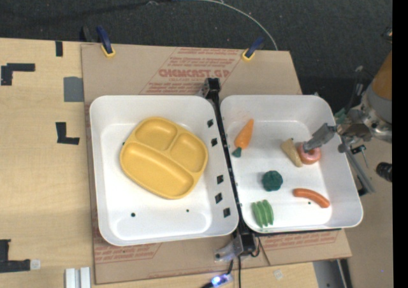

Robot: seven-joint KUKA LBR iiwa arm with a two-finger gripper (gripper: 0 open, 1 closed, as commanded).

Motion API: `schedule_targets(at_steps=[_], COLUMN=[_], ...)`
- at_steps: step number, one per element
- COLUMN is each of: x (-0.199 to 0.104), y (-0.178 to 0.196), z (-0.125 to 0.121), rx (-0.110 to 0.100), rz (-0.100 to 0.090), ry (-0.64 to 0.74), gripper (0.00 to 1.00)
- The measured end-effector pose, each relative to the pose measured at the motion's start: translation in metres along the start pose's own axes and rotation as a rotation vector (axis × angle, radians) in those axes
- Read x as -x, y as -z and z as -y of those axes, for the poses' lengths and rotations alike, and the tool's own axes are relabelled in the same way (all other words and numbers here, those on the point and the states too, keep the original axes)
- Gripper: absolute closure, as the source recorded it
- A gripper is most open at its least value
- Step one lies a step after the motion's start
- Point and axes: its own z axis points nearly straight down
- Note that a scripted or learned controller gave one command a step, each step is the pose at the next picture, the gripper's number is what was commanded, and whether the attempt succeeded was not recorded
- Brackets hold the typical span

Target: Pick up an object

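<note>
Robot lab, clamped bench board (191,70) (cables overhead)

Even, fairly bright overhead light falling across bench; white bins (102,153) reading clean, not blowing out. Soft short shadows lying under yellow plate (164,156) toward 5 o'clock. Dark backdrop at 12 o'clock swallowing detail. Overall picture looking slightly soft, grainy; arm (376,108) at 3 o'clock blurring, edges smearing

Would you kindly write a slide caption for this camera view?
Robot hand reaching into right bin of toy food; yellow plate in left bin.
</note>
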Motion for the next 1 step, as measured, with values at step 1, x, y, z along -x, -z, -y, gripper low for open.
schedule_targets(at_steps=[1], x=[-0.0003], y=[0.0047], z=[-0.0021], rx=[0.008], rz=[0.002], ry=[0.003], gripper=[0.00])
